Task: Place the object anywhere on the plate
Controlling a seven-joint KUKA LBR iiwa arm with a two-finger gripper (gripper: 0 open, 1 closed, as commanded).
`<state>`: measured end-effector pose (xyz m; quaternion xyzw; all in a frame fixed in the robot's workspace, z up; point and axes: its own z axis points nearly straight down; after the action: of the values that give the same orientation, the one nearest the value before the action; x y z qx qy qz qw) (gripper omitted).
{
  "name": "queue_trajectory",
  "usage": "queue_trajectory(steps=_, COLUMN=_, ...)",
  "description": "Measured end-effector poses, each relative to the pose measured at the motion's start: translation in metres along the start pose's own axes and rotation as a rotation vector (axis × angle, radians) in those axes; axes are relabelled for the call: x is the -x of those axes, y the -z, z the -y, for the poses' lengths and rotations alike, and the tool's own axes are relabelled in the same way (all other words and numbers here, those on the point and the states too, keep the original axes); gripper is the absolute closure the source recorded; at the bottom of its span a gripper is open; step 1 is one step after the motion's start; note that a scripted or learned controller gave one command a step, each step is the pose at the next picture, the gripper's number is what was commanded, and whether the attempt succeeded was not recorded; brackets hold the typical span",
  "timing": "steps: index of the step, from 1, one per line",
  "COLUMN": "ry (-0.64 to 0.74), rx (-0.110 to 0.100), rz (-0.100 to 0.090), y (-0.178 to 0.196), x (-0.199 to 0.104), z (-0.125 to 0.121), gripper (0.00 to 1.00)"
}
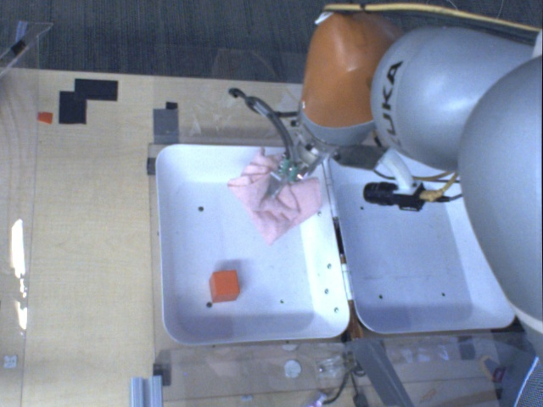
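A small orange-red block lies on the floor of the left bin, near its front left. A pale pink, crumpled-looking plate sits at the back right of that same bin. My gripper hangs over the upper part of the pink plate, reaching in from the right under the orange wrist band. It is well apart from the block, up and to the right of it. The gripper's body hides part of the plate.
The right bin stands beside the left one, partly covered by the big grey arm. A black cable plug hangs over it. Black and orange markers lie on the wooden bench at the back left.
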<state>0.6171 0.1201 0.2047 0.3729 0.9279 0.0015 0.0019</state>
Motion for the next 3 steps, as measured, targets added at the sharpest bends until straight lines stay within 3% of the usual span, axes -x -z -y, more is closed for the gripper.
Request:
queue_trajectory(steps=1, ry=0.236, rx=0.003, rz=0.001, y=0.021, x=-0.073, z=-0.001, gripper=1.00)
queue_trajectory(steps=2, ry=-0.108, rx=0.004, rz=0.004, y=0.083, x=0.018, z=0.039, gripper=1.00)
queue_trajectory(steps=3, ry=-0.072, rx=0.003, rz=0.001, y=0.086, x=-0.037, z=0.016, gripper=1.00)
